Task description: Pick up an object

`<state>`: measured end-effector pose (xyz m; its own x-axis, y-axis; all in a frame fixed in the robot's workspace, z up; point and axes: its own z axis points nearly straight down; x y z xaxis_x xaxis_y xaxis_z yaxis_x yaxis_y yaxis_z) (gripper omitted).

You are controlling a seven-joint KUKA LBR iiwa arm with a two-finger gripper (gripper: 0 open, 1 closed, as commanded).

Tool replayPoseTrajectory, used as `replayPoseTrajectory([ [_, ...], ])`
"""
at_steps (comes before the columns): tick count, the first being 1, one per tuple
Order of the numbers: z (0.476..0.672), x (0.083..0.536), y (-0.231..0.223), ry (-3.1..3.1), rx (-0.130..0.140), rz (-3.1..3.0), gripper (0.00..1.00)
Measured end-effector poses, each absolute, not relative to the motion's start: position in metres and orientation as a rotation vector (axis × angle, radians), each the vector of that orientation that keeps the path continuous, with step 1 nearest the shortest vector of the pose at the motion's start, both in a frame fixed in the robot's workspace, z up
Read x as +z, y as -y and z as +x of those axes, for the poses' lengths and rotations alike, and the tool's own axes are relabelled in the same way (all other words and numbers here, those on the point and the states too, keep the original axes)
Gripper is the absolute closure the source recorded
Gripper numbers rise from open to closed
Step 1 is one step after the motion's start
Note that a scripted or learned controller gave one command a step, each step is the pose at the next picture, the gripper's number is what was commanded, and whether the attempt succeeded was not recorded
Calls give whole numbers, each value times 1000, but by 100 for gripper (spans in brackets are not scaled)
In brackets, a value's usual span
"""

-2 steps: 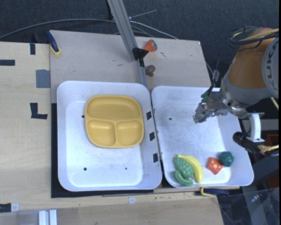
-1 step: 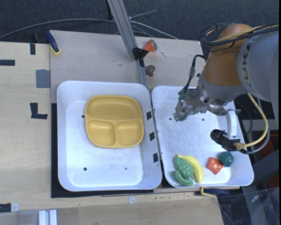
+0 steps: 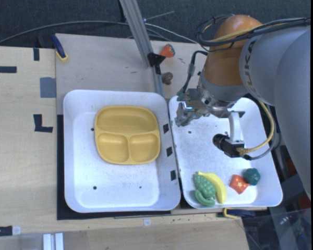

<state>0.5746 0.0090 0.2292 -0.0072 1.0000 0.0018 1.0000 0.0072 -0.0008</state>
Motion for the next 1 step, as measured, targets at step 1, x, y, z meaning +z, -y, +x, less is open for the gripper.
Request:
replayPoseTrajectory([
  [1,592,222,-59,2228,0,-2212,100],
])
